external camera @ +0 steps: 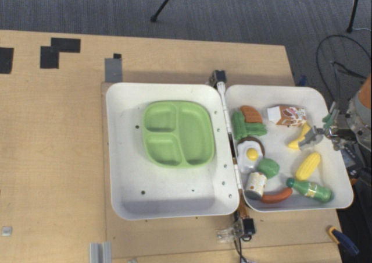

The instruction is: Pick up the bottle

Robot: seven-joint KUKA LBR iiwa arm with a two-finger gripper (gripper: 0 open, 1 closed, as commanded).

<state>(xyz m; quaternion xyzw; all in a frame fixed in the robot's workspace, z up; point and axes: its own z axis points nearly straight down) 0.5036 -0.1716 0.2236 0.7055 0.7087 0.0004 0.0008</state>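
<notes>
The bottle (pixel 310 189) lies on its side on the floor of the right bin (pixel 331 113), in that bin's near right corner, close to the near rim. It is green with a yellow label around its middle. Its long axis runs left to right with a slight slant: the narrow neck end points left and a little far, and the broad base end points right and a little near. The neck end sits just beside the right tip of a red sausage (pixel 275 196), which curves along the near rim.

Just far of the bottle lies a yellow corn cob (pixel 308 165), apart from it. A banana (pixel 300 138) lies farther still. A green leafy piece (pixel 268 167) sits to the bottle's left, with a fried egg (pixel 251 153) and a small can (pixel 256 183) beyond it near the bin's left wall. A brown and white packet (pixel 287 116) lies toward the far side.

My gripper (pixel 321 134) is at the right bin's right edge, near the banana and well apart from the bottle. Whether my jaws are released or clenched I cannot tell; nothing is seen between them.

The left bin (pixel 125 157) carries a green divided tray (pixel 177 134). Both bins rest on the tan counter (pixel 52 157).
</notes>
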